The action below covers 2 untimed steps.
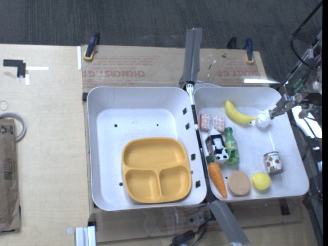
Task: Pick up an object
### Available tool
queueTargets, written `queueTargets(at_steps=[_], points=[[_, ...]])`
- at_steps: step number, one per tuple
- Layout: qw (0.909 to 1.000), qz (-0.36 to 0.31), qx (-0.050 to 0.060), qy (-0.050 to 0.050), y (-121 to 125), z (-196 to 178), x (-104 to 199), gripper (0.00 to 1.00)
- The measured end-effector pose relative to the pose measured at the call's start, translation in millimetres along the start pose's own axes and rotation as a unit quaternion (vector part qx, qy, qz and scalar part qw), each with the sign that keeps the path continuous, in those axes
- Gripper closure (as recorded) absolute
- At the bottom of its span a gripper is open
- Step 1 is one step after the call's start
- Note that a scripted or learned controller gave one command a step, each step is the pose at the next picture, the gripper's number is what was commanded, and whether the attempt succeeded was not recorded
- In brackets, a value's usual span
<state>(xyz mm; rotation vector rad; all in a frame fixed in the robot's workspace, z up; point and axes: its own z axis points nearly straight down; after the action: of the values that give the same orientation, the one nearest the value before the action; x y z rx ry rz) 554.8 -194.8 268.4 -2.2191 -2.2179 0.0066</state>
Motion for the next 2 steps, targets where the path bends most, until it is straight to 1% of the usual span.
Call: queueTargets(at_steps=[1,2], points=[[1.0,0.0,0.002,0.0,0.5,-6.0,-1.2,1.0],[0.9886,-0.15,-0.001,0.0,-23.7,23.2,8.4,1.0]])
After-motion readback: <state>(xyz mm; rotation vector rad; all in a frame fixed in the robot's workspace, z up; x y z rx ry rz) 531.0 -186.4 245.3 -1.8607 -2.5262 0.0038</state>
